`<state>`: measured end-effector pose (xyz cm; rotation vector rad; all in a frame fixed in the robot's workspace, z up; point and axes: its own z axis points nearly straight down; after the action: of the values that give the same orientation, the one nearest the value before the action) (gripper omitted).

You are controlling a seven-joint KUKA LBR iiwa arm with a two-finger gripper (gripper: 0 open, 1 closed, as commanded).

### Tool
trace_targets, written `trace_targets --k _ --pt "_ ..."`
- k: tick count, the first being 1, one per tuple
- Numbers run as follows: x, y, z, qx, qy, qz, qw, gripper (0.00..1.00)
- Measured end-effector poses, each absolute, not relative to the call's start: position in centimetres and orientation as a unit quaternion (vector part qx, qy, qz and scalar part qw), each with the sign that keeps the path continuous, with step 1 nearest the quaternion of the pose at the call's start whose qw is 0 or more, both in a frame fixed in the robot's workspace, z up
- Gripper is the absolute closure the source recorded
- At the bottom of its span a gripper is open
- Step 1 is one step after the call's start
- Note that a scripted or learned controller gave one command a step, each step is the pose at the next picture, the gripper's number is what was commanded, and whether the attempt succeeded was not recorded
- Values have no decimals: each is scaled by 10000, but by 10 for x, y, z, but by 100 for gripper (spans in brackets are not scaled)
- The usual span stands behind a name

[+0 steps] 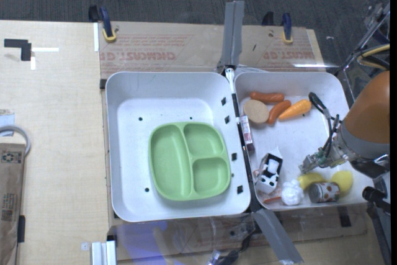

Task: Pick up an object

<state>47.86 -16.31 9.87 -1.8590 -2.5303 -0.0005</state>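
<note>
over the 4 o'clock part of the right bin (291, 143) the claw (317, 161) hangs low, reaching in across the 3 o'clock rim below the grey arm's orange band (372, 110). whether it is wide or narrow cannot be told.

things to pick lie in two groups in this bin. just beside the claw, toward 6 o'clock and close to the near wall, sit a yellow banana piece (310, 179), a lemon (342, 180), a small can (324, 193) and a white crumpled lump (291, 194), packed so that they touch or nearly touch. a black-and-white toy (268, 172) stands at 7 o'clock, near the dividing wall. along the far side, from 11 to 1 o'clock, lie a sausage (268, 97), a round beige slice (255, 112) and a carrot (296, 108), with a black utensil (319, 103) slanting at 2 o'clock. bare white floor lies between the two groups, through the bin's middle. a thin tube (246, 131) lies along the 9 o'clock edge.

the left bin (130, 133) holds a green divided plate (189, 160), set toward 5 o'clock, with bare floor at 12 and 9 o'clock. the surface (49, 102) stretches pale beyond its 9 o'clock rim.
</note>
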Motion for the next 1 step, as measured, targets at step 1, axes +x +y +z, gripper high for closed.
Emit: trace_targets --k 1 --pt "571 -138 200 -5403 -8415 4 -2 100"
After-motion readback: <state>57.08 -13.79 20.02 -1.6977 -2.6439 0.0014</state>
